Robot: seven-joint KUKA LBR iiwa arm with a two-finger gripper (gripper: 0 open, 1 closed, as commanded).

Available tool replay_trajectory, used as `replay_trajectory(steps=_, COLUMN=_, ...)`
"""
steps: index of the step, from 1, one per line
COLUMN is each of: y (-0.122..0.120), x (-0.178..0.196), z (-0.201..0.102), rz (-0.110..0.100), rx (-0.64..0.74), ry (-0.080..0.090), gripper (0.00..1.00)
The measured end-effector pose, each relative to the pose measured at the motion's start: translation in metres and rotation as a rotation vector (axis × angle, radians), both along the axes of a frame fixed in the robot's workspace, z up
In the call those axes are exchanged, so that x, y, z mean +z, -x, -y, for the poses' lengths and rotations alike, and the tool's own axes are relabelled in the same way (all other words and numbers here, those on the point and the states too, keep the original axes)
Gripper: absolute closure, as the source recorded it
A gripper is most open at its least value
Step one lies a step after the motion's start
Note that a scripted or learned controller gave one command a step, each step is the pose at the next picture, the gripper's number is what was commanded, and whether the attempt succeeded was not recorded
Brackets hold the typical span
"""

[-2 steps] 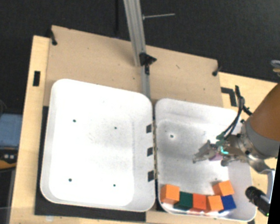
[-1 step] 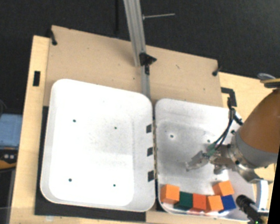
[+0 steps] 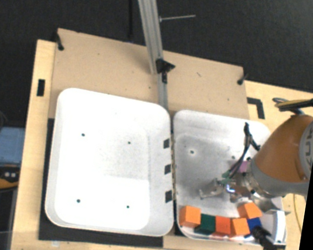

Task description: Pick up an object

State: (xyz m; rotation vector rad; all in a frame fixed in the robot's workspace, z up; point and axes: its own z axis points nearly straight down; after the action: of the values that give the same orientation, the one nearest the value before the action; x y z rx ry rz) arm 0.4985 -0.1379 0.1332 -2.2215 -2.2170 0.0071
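arm (image 3: pixel 285 155) from right (orange band up) | wrist bent down | fingers (image 3: pixel 212 191) low, pointing left

My gripper (image 3: pixel 215 190) hangs low inside the right bin (image 3: pixel 203 132), just above a row of blocks — orange block (image 3: pixel 191 216), green block (image 3: pixel 207 224), more orange — along its near wall.

Bright, glary bins; perhaps slightly soft.

Blocks (image 3: pixel 215 223) crowd right bin (image 3: pixel 203 129) near edge — far half open.
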Motion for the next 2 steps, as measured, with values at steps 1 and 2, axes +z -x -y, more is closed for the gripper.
replay_trajectory(steps=1, y=-0.001, x=-0.036, z=0.002, rz=0.008, rx=-0.001, ry=0.002, gripper=0.00)
replay_trajectory(steps=2, y=-0.002, x=-0.024, z=0.002, rz=0.013, rx=-0.011, ry=0.000, gripper=1.00)
